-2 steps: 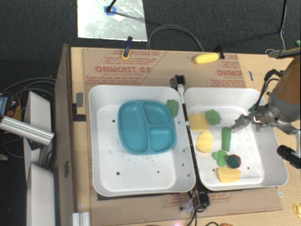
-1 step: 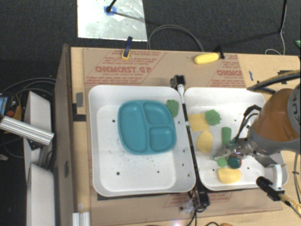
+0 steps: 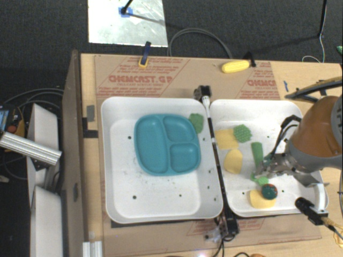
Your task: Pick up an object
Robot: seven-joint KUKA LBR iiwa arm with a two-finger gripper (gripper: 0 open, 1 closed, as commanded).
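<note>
Over the right bin (image 3: 300, 210), the gripper (image 3: 261, 173) is lowered at the near end of a green stick (image 3: 258, 154); whether it is open or closed cannot be told. That stick's long axis runs away from the camera, nearly upright in view. Yellow pieces (image 3: 232, 161) lie just left; a teal ball (image 3: 268, 190) sits below. A blue plate (image 3: 166, 144) fills the left bin (image 3: 115, 197).

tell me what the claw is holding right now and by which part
Cannot be told: the claw sits low by the long green block's lower end, grip unclear.
</note>
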